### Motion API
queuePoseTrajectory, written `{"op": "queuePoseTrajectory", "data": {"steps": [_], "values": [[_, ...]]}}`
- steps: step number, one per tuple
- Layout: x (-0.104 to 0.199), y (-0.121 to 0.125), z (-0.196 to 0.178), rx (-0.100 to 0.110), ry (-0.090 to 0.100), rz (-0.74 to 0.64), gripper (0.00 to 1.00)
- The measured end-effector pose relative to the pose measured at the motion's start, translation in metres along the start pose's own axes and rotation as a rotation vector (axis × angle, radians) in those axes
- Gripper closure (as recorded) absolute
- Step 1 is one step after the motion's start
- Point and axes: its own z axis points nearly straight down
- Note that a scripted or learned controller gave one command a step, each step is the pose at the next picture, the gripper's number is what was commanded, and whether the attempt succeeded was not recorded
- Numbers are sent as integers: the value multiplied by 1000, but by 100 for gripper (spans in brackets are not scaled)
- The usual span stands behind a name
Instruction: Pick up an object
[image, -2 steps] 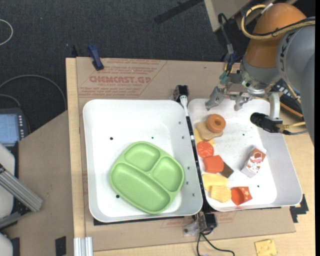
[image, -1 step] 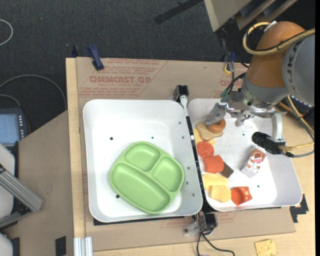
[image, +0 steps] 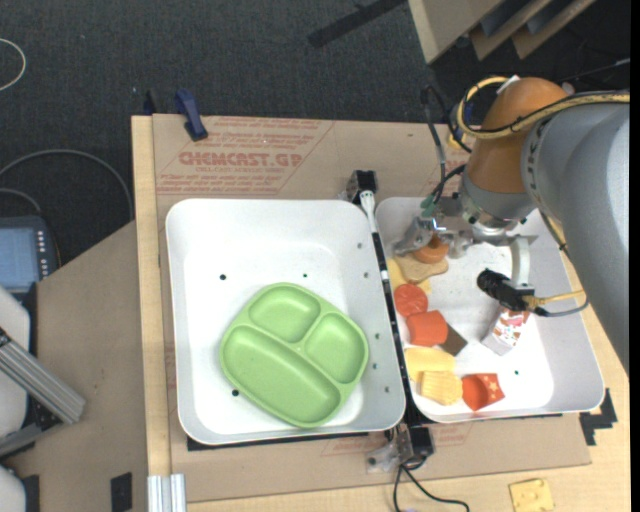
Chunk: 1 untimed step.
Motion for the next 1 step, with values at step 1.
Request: {"op": "queuePoseTrajectory", "data": {"steps": [1], "values": [[1, 2, -19, -9, -1, -1, 100]]}}
